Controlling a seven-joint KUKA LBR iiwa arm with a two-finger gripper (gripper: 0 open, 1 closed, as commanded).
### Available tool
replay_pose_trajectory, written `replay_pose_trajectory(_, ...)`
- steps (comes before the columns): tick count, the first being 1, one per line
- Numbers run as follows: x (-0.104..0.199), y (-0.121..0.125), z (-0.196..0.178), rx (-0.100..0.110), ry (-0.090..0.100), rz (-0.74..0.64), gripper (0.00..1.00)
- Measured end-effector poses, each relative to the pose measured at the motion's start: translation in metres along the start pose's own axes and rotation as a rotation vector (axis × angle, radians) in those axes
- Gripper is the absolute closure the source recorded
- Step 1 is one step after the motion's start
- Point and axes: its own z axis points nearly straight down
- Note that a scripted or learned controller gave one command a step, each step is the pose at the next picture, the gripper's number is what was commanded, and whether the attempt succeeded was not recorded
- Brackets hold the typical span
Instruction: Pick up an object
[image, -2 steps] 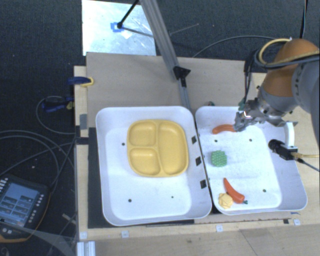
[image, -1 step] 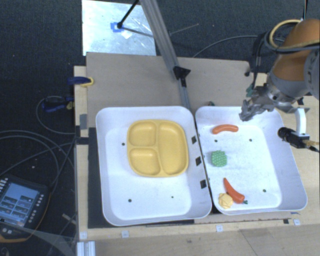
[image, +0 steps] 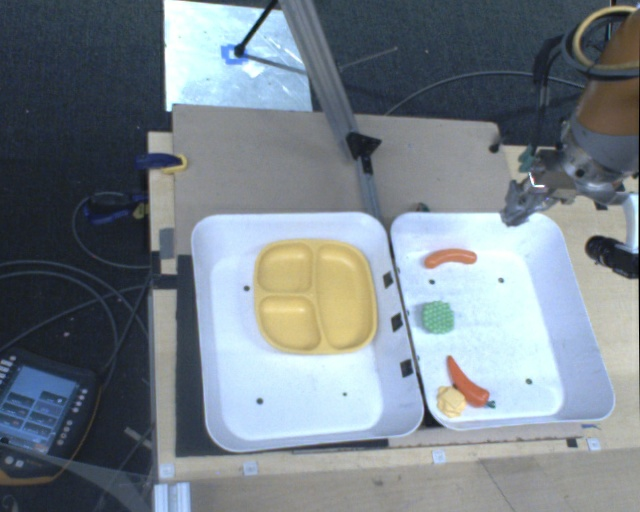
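In the right bin (image: 575, 300) lie an orange sausage (image: 450, 258) near the far wall, a green round toy (image: 437, 317) in the middle left, a red-orange carrot (image: 467, 381) and a small yellow piece (image: 451, 402) at the near left corner. My gripper (image: 519, 208) hangs over the bin's far right corner, up and to the right of the sausage, with nothing visibly between its fingers.
The left bin (image: 225, 380) holds a yellow three-compartment plate (image: 314, 296). A grey slanted pole (image: 335, 95) crosses above the bench at the back. Cables and a pendant (image: 35, 410) lie on the floor to the left.
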Motion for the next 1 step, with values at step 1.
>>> replay_pose_trajectory(1, 0.0585, 0.0130, 0.0041, 0.004, 0.003, -0.005, 1.00)
